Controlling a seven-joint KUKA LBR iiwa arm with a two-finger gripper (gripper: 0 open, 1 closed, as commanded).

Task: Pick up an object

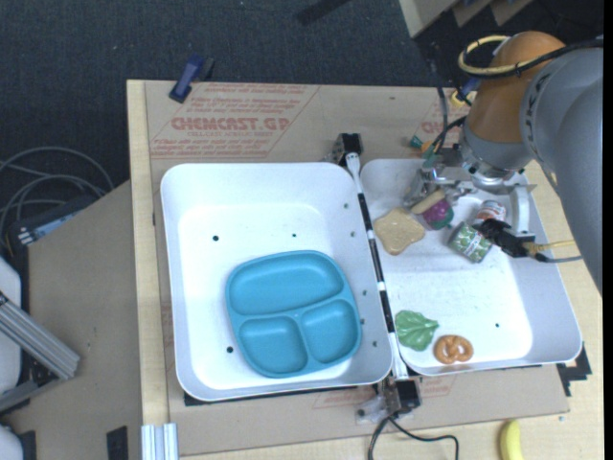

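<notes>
Pretzel point(453, 350) and green leaf point(416, 328) at right bin's point(498, 300) near edge, well short of gripper point(476, 199) | jaw state: cannot tell | purple item point(438, 213), green can point(470, 241), bread slice point(398, 231) beside gripper | blue tray point(292, 310) in left bin point(201, 247).

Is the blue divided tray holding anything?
Empty. The blue tray lies flat in the left bin; all three compartments show bare blue.

A blue clip point(191, 78) lies at the bench's far left corner; coiled cables point(43, 195) lie left of the bench.
</notes>
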